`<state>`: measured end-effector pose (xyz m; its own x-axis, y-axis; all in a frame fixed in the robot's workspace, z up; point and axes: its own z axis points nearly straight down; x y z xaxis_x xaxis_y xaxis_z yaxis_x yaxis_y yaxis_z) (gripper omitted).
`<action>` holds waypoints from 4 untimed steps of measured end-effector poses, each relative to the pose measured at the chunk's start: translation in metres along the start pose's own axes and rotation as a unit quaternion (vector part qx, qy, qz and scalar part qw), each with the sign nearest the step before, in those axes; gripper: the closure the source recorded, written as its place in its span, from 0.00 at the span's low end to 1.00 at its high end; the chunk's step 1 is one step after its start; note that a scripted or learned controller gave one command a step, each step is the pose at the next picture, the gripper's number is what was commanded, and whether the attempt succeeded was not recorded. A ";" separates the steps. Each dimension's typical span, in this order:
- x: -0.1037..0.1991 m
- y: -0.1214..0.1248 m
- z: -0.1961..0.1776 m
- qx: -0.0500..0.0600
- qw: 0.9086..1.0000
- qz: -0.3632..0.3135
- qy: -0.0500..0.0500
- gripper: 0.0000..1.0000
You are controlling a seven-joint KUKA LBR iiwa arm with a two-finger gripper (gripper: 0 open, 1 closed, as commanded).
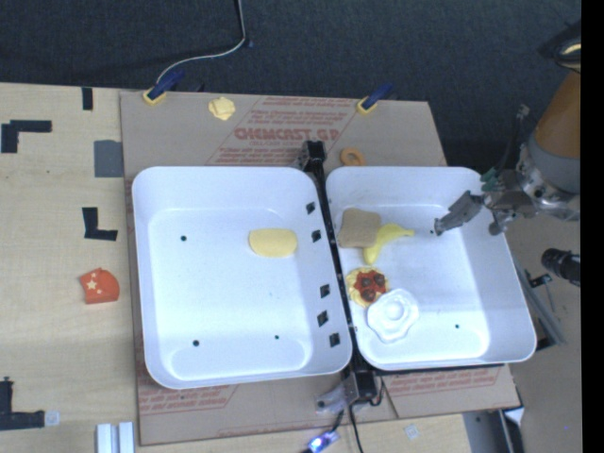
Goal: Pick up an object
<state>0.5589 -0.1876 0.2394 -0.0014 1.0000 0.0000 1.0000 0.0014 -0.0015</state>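
The right bin (491,281) holds a tan flat piece (358,226), a yellow banana (388,238), a small pizza-like piece with red topping (367,284) and a white fried egg (392,315). A yellow oval piece (273,243) lies in the left bin (170,253). My gripper (469,221) hangs over the right bin's upper right part, to the right of the banana. Its fingers are spread open with nothing between them, and one fingertip (444,223) points left toward the banana.
On the cardboard behind the bins lie a yellow lump (222,109) and an orange ring (351,157). A red toy strawberry (99,286) sits on the bench to the left. Black clips (326,291) join the two bins along their shared wall.
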 end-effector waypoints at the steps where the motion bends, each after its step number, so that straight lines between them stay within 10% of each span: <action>1: 0.001 0.000 -0.010 0.000 1.000 -0.001 0.000 1.00; 2: -0.001 0.030 -0.208 -0.009 1.000 -0.001 -0.003 1.00; 3: -0.010 0.044 -0.302 -0.006 1.000 -0.001 -0.002 1.00; 4: 0.023 0.027 -0.133 0.008 1.000 0.000 0.003 1.00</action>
<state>0.5865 -0.1645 0.3726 -0.0018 1.0000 0.0050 0.9998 0.0019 -0.0173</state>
